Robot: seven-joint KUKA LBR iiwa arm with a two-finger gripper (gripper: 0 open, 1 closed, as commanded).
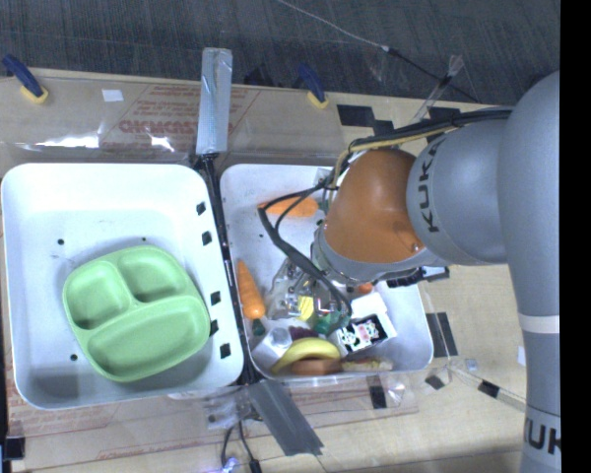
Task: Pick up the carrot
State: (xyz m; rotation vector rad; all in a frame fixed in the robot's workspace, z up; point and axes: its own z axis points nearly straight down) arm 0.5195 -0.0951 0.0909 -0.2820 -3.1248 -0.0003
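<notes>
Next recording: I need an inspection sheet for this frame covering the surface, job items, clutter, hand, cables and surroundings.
Surface: bench with two shallow white bins side by side, the left bin and the right bin.
Job's things: one carrot lies along the right bin's left wall; a second orange piece, possibly another carrot, lies near its upper end, partly behind the arm.
Clutter: green divided plate in the left bin; banana and black-and-white card in the right bin.
Hand: hand low in the right bin beside the carrot; whether it grips anything cannot be told.
Cables: black cable looping at the wrist.
Surroundings: blue clamps on the back edge; dark floor beyond.
</notes>
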